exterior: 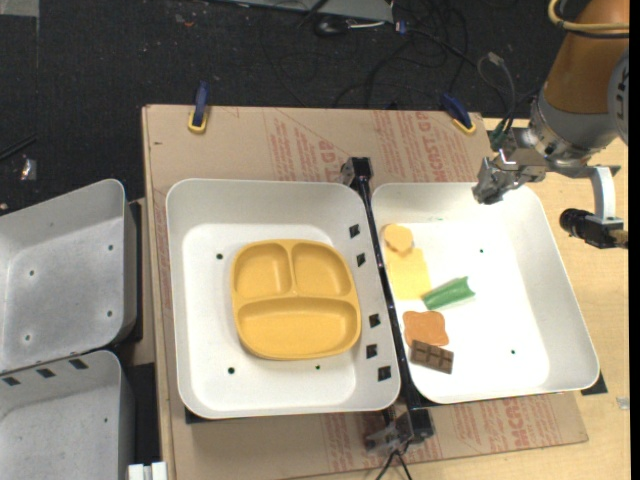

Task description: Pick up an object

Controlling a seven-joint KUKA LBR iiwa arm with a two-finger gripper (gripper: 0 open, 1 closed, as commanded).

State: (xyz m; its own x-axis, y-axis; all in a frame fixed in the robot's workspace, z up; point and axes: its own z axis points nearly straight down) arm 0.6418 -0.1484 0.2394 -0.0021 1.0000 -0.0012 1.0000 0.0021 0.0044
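One yellow plate (296, 299) in left bin (190, 218); five food pieces (425, 308) in right bin (540, 268).

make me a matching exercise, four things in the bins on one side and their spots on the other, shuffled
Things:
1. yellow divided plate
2. green piece
3. brown chocolate bar
4. gripper

Places:
A. nearest the right bin's front edge
B. over the right bin's far rim
C. in the left bin
D. middle of the right bin, beside the yellow slice

Pairs: 1-C, 2-D, 3-A, 4-B
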